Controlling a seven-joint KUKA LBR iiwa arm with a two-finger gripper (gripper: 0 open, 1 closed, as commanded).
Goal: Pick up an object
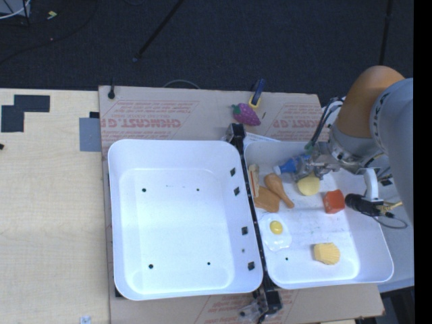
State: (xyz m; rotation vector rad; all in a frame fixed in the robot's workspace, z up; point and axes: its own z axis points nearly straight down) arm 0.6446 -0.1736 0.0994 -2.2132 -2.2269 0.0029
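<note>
My gripper [313,169] hangs over the back of the right bin [368,258], reaching in from the right. Directly beneath it, touching or nearly so, lies a pale yellow round fruit [308,186]. Just left of the gripper is a small blue object [289,166]. A red block [333,201] sits to the front right of the yellow fruit. An orange carrot [278,189] and a tan-orange piece [266,200] lie by the bin's left wall. Nearer the front are a fried egg [275,229] and a yellow corn piece [327,253].
The left bin [175,214] sits beside the right one, sharing a black-clipped edge. Behind the bins, on the cardboard, lie purple grapes [247,115] and a blue-and-yellow tool [256,94]. The wooden bench [47,208] extends to the left.
</note>
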